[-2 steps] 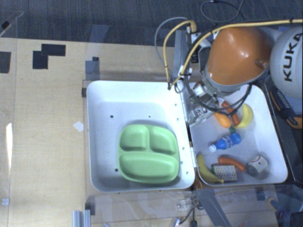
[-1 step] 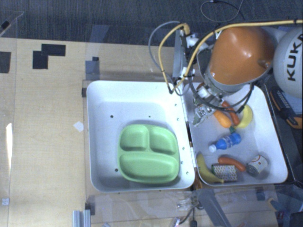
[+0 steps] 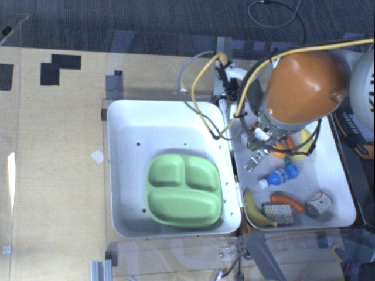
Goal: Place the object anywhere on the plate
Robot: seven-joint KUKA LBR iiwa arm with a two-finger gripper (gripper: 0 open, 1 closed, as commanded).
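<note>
In the left bin, the green plate lies long axis left-right.

The orange band hides the hand beneath it, along with the far part of the right bin. An orange and yellow thing there shows partly, too covered to identify.

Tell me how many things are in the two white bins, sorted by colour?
Green: 1, the divided plate in the left bin.
Yellow: 2, a banana and a part-hidden item under the arm.
Orange: 2, a carrot and a part-hidden piece.
Blue: 1, a bottle.
Grey: 2, a grater and a small cup-like piece.
Total: 8 visible.
</note>
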